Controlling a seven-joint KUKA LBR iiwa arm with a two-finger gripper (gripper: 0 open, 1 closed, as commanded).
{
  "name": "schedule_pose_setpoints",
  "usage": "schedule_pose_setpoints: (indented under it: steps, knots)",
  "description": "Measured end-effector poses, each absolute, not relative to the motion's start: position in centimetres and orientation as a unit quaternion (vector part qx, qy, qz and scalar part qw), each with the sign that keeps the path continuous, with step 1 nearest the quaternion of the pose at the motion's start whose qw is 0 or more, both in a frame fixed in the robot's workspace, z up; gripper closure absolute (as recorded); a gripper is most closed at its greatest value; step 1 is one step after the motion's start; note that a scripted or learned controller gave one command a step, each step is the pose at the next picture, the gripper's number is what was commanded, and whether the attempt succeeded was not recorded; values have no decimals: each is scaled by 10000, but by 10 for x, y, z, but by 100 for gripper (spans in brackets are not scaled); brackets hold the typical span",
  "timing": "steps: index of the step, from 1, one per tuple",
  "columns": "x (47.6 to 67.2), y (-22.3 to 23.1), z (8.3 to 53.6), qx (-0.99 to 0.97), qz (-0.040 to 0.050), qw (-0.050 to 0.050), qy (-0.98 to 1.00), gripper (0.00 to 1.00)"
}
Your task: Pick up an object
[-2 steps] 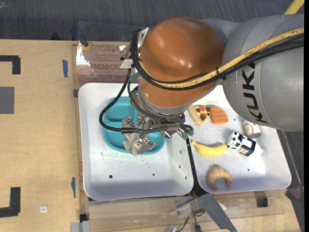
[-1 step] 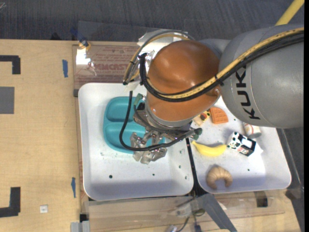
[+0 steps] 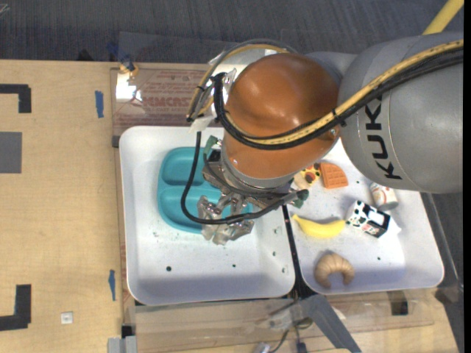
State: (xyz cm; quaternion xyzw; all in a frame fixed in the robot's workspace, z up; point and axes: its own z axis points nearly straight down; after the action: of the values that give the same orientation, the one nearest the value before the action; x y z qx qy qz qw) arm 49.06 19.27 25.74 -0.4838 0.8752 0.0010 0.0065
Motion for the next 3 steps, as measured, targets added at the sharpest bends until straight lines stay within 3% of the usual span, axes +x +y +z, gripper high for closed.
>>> schedule_pose_setpoints:
  steps: [1,2,3]
  knots:
    - [492,195,269,-4840,15,109,8750,100]
    - [479,216,250,-6579,8,19,7531,100]
    - [480,219,262,-6574,7,70,7535,100]
